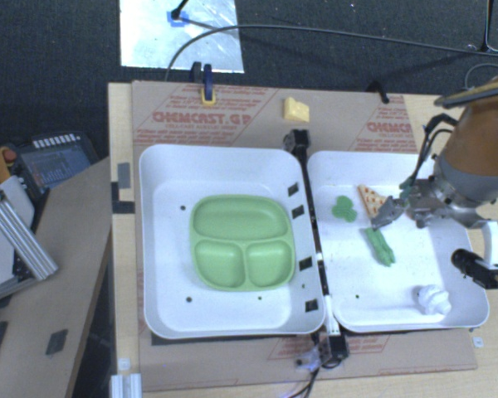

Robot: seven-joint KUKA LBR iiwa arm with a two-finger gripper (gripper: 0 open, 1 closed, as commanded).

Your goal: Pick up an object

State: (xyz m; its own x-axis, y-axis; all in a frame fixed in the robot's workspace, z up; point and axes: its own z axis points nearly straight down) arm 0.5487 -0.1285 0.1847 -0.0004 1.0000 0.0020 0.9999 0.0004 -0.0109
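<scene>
Gripper (390, 215) is seen low in the right bin (456, 317), between the orange wedge (369, 196) and green piece (380, 245); its opening cannot be told.

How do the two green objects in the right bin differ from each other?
The small green piece is compact and rounded, while the long green piece is slim and lies at a slant. The small green piece sits apart to the left of the gripper; the long green piece lies just below it. Both are green and rest on the floor of the right bin.
</scene>
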